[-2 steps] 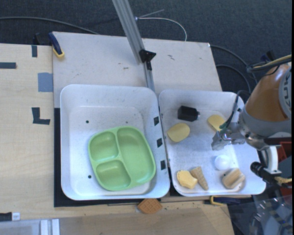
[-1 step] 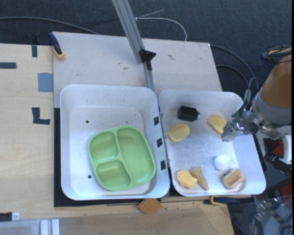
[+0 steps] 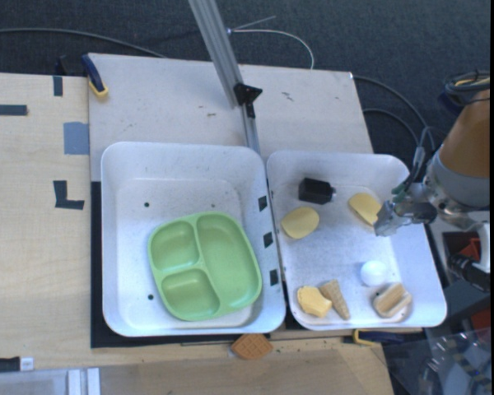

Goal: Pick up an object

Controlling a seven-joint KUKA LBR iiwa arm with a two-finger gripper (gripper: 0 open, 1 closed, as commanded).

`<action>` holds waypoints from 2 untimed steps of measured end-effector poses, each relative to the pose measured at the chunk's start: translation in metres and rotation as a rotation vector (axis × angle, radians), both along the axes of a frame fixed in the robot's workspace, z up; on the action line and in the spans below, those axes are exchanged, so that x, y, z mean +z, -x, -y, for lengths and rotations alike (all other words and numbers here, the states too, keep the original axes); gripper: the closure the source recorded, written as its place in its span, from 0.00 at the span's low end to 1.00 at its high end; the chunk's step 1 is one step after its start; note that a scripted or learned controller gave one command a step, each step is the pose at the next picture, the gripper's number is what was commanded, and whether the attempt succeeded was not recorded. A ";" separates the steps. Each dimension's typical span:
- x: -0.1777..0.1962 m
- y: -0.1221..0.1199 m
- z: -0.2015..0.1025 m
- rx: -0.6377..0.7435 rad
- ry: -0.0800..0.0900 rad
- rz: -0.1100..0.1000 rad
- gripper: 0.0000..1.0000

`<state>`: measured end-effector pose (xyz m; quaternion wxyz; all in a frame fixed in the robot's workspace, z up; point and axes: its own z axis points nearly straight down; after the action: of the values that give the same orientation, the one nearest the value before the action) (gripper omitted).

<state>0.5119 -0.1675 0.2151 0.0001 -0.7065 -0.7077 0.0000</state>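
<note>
Arm: your grey arm comes in from the right side of the view. Its tip hangs over the right bin (image 3: 412,245), near that bin's right wall.

Fingers: the fingers (image 3: 387,223) sit low at the end of the arm. They look bunched close together with nothing between them, but they are small and blurry, so you cannot tell for sure if they are open or closed.

Nearest thing: the yellow lump (image 3: 365,207) lies just beside the fingers, a little up and to the left in the view. It looks like your best pick.

How it lies: its long side runs on a slant, from upper left to lower right. That slant points about at the fingers.

Other things close by: the white ball (image 3: 373,271) sits below the fingers. The black block (image 3: 315,190) and the round yellow piece (image 3: 300,221) are farther left.

Left bin: the green tray (image 3: 204,264) lies in the left bin (image 3: 115,220), well apart from the arm.

Next move, as a guess: you would slide a bit left and up, turn to pinch across the lump's short side, then go down.
</note>
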 end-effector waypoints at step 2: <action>0.000 -0.007 -0.114 0.005 -0.002 -0.003 1.00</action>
<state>0.5185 -0.0538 0.2148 0.0017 -0.7048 -0.7094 0.0004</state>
